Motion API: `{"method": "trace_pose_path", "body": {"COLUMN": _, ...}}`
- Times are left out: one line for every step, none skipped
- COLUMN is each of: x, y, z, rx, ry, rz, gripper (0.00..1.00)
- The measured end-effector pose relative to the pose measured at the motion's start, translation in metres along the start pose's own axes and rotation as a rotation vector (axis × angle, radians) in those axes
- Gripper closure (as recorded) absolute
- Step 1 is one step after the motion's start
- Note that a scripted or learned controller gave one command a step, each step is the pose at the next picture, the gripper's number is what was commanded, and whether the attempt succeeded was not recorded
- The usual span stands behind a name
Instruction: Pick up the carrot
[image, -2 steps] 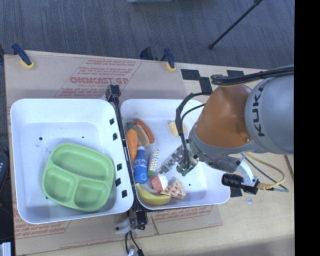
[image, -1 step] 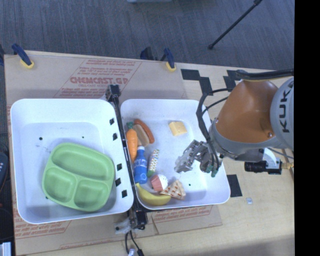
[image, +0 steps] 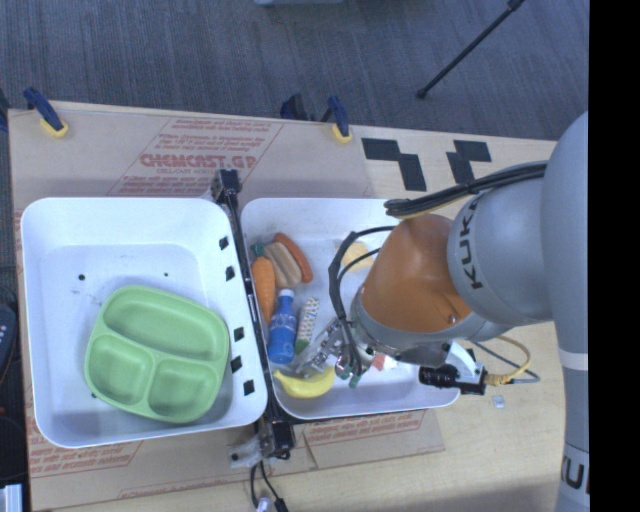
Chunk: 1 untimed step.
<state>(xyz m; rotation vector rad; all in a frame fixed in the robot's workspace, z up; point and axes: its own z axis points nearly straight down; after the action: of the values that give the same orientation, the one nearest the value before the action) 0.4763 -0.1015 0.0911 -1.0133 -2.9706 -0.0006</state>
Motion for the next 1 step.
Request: {"method": "trace_pose_path", "body": {"x": -0.0135, "y": -0.0170, "z": -0.0005, "rx": 0.000, "ry": -0.004, "rz": -0.249, "gripper": 1.00}}
